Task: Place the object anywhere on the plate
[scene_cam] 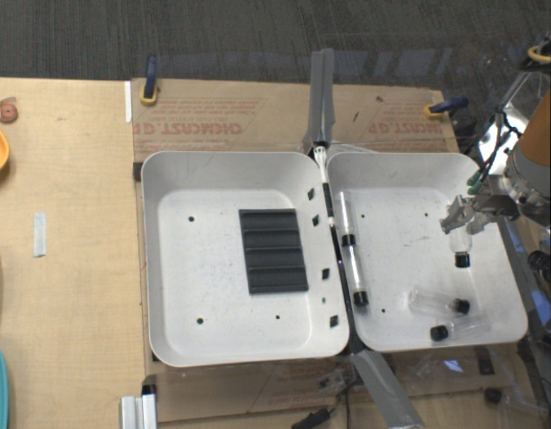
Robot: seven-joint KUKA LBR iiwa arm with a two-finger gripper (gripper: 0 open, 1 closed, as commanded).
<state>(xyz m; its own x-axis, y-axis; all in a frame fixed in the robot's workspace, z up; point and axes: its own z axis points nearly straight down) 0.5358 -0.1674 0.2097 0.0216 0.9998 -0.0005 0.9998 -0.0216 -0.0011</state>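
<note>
Here, clear bottle point(438, 304) just below the tool point(463, 248).

Bare floor around black plate point(273, 251); right bin point(396, 190) cluttered.

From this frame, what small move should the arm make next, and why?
Probably a short descent and a slight shift toward the clear tube lying near the right bin's front edge. The gripper hangs over that bin's right side, with nothing visible in its grasp, and the dark ridged plate in the left bin bears nothing yet. A pick must come before any carry.
</note>
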